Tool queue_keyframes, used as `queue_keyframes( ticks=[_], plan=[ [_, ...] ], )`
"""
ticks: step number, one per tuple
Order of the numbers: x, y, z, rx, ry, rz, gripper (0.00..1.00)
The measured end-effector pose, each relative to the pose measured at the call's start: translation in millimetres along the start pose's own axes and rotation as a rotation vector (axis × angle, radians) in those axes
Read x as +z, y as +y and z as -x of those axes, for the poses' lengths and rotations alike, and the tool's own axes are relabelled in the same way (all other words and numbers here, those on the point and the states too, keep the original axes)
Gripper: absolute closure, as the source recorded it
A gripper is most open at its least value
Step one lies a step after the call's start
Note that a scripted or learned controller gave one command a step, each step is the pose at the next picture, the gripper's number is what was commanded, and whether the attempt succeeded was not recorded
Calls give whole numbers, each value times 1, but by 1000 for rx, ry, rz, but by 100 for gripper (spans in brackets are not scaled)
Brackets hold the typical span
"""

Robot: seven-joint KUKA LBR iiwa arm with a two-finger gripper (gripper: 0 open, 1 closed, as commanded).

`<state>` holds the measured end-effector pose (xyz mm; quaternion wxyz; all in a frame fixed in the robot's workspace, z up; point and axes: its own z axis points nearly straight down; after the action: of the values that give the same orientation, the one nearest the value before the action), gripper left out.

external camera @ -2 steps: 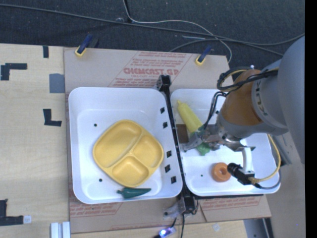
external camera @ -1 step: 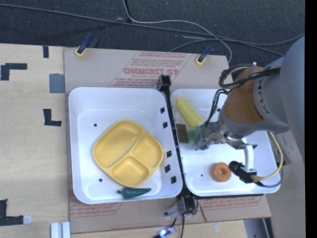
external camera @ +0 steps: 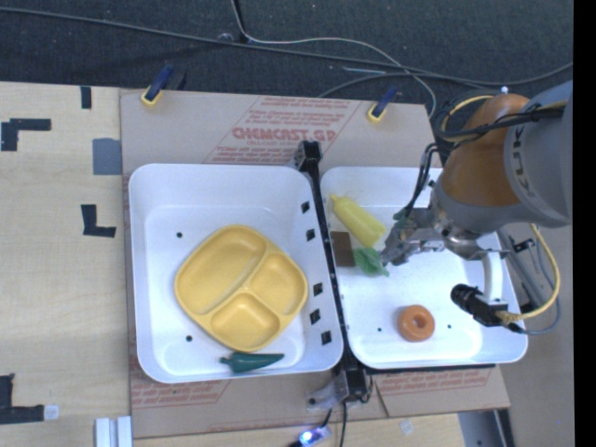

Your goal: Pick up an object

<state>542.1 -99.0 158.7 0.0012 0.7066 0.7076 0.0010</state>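
You are looking down on a counter carrying two shallow white bins side by side. The left white bin is holding a yellow plastic divided plate with three compartments, lying near the bin's middle. A dark green plastic chili pepper is lying just below the plate, against the bin's lower wall.

The right white bin is holding four items. A yellow plastic corn cob is lying at a slant in the upper left part of that bin. A small brown block is sitting just below and left of the corn, close to the divider between the bins. A bright green plastic piece is lying just right of the brown block, touching the lower end of the corn. An orange ring-shaped toy doughnut is resting in the lower middle of the bin, well apart from the other three.

The grey arm with its orange band is reaching in from the right of the frame. The gripper is hanging low over the right bin, just beside the green piece and the corn. You cannot tell from this view how its jaws are standing, or whether anything is between them.
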Motion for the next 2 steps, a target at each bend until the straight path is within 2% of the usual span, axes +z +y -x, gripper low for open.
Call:
queue_keyframes(
  ticks=[1, 2],
  plan=[
    [-51, 2, -11, -1, 0, 1, 100],
    [-113, 7, -9, -1, -1, 2, 100]
  ],
)
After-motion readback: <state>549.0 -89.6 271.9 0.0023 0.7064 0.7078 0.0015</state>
